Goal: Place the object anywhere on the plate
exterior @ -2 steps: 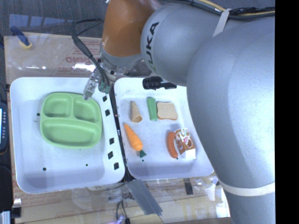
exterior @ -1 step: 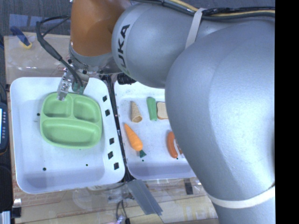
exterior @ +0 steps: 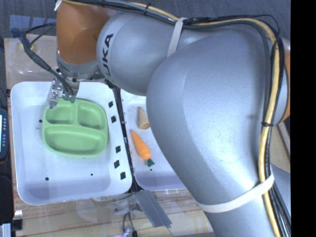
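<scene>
Camera view
Landmark: the green plate [exterior: 75, 131], a divided dish lying in the left bin [exterior: 29, 181].
Arm: the grey arm [exterior: 207, 107] reaches over both bins, its orange band [exterior: 76, 28] above the plate's far-left corner.
Gripper: the gripper [exterior: 58, 98] hangs at the plate's far-left rim, tips at or just over the edge.
Jaws: the view does not settle whether they stand apart or together, and nothing can be made out between them.
Carrot: a toy carrot [exterior: 141, 147] lies to the right of the plate, past the divider, in the right bin [exterior: 158, 181].
Cork: a tan cork-like piece [exterior: 143, 118] lies just beyond the carrot, also right of the plate.
Task's thing: probably the carrot or the cork; both lie well apart from the plate and neither is on it.
Step in hand: judging from this, the gripper is over the placing spot apparently with nothing to place.
Next move: likely calls for crossing to the right of the plate, coming down on one object, closing firmly, then carrying it back over a plate compartment.
</scene>
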Action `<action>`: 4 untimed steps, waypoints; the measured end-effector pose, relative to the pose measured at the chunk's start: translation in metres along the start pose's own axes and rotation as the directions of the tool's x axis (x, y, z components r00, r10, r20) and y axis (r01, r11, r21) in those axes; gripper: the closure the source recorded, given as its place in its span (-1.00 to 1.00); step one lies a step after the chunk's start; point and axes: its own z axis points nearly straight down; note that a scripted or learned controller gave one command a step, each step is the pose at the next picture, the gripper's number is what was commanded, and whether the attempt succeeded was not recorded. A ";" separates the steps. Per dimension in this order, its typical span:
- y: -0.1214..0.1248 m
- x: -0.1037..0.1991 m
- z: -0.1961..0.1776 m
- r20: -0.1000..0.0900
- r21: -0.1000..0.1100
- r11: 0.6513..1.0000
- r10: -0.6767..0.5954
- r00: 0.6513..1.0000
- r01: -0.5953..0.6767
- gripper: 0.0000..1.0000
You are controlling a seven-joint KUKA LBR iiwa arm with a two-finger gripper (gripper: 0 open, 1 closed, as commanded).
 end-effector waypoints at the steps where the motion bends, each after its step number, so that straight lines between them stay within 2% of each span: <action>1: 0.011 0.022 0.066 0.013 -0.006 0.987 -0.162 0.987 0.162 1.00; 2: 0.020 0.001 0.086 0.004 -0.004 0.982 -0.191 0.982 0.191 1.00; 3: 0.019 0.028 0.084 0.010 -0.009 0.784 -0.620 0.784 0.620 1.00; 4: 0.024 0.032 0.086 0.014 -0.019 0.783 -0.621 0.783 0.621 -1.00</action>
